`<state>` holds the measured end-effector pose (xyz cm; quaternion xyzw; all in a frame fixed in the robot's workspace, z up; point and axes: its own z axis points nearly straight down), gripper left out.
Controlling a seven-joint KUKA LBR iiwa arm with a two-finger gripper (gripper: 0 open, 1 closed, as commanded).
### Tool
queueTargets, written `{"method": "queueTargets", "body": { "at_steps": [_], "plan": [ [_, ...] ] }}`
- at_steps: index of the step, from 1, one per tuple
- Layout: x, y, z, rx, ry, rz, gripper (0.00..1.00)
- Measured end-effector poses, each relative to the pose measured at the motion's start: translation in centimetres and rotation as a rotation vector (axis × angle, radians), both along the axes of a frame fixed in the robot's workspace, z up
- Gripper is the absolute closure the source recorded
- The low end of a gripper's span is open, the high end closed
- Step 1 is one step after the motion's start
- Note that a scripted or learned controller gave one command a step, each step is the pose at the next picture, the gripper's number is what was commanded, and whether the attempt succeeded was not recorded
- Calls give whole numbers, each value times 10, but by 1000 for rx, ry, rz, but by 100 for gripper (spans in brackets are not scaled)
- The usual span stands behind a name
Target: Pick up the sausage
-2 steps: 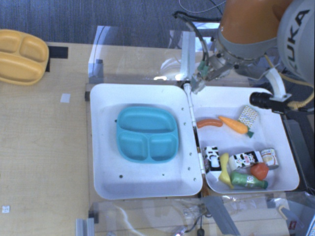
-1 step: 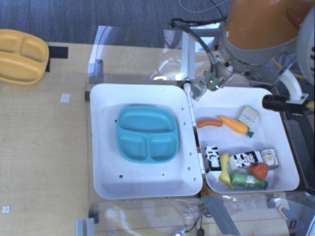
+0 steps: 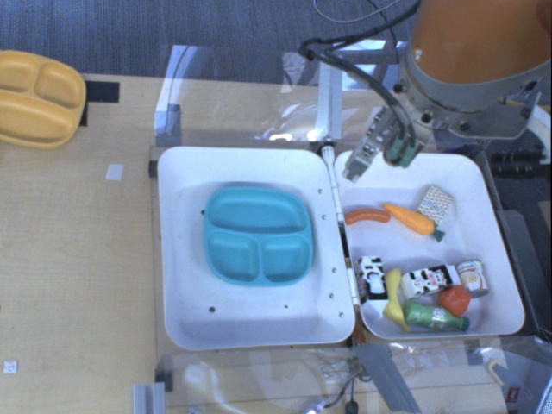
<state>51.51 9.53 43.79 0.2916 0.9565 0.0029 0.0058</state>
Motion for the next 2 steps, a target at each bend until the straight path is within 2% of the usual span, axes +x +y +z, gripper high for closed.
{"method": "queueTargets", "body": {
  "at_steps": [1, 2],
  "plan": [
    [20, -1, 0, -2, 0, 178, 100],
    [90, 60, -1, -3, 2, 404, 100]
  ]
}}
